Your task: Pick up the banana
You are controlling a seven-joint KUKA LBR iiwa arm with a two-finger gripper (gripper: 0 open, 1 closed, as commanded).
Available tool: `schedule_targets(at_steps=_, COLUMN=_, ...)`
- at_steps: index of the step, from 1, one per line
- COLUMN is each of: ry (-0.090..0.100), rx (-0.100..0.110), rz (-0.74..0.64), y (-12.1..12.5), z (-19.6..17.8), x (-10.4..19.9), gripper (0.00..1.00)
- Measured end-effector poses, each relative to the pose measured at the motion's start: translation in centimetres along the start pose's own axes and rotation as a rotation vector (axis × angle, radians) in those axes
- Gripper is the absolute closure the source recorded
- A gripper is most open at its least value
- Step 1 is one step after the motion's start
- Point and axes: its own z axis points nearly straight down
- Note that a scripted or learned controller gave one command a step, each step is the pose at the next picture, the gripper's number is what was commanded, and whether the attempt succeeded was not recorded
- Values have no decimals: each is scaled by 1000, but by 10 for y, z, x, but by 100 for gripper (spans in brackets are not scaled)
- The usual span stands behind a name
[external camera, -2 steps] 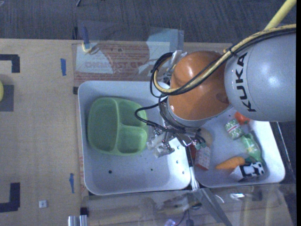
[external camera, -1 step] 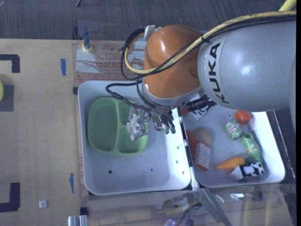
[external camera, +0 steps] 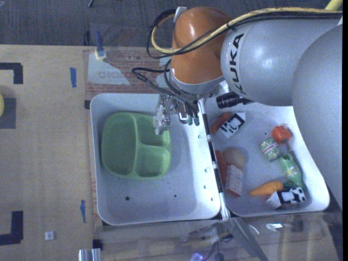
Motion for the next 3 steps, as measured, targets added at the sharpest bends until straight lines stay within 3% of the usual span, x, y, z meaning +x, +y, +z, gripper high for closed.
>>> schedule_targets(at_steps=1, ry=-1, rx=0, rz=0, y=0, z=0, x=0, gripper=0)
schedule_targets(at_steps=2, ry=-9, rx=-5, rz=51, y=-37, z=85, x=30, gripper=0)
schedule_targets(at_steps=3, ry=-12, rx=-7, rz=50, y=-35, z=72, x=29, gripper=100)
